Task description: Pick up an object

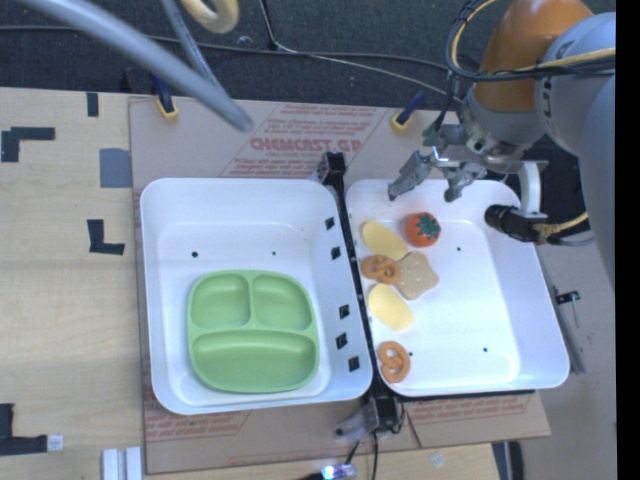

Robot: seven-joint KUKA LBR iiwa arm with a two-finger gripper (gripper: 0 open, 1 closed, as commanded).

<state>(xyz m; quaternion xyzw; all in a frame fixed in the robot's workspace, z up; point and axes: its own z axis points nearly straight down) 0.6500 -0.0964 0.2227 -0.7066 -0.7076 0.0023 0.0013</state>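
Camera view: gripper [435,180] spread, empty; one tomato [422,229], two pretzels [380,267], one green plate [252,330].

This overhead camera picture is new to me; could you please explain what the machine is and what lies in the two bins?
One camera looks down at a slant on a bench with two shallow white bins. The grey robot arm with an orange band reaches in from the right. Its end effector hangs open above the far edge of the right white bin, holding nothing. That bin contains toy food: a red plastic tomato, two pale yellow pieces, a beige star-shaped piece, and two small orange-brown pretzels. The left white bin holds a green divided plastic tray.
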